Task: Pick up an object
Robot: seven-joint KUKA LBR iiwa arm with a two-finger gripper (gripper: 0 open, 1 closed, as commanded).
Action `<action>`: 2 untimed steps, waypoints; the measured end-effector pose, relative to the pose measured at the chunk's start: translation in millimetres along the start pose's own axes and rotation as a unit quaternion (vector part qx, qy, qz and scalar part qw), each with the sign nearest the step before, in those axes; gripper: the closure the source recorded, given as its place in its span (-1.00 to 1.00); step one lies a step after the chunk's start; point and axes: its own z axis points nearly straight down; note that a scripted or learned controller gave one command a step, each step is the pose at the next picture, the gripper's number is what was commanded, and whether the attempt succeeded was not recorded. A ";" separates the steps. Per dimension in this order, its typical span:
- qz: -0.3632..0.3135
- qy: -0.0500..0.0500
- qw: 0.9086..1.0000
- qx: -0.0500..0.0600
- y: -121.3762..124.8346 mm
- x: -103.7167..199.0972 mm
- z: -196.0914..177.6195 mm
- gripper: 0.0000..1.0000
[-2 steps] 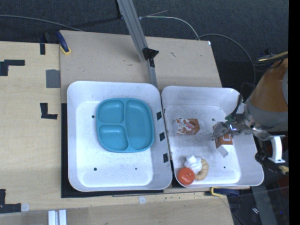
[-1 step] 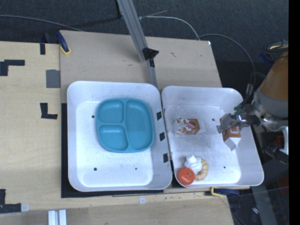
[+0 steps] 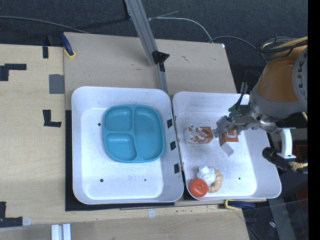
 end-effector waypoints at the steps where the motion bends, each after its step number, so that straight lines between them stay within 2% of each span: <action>1: 0.000 0.000 1.000 0.001 17.7 45.3 6.3 1.00; 2: 0.000 0.000 1.000 -0.001 43.2 93.8 -8.0 1.00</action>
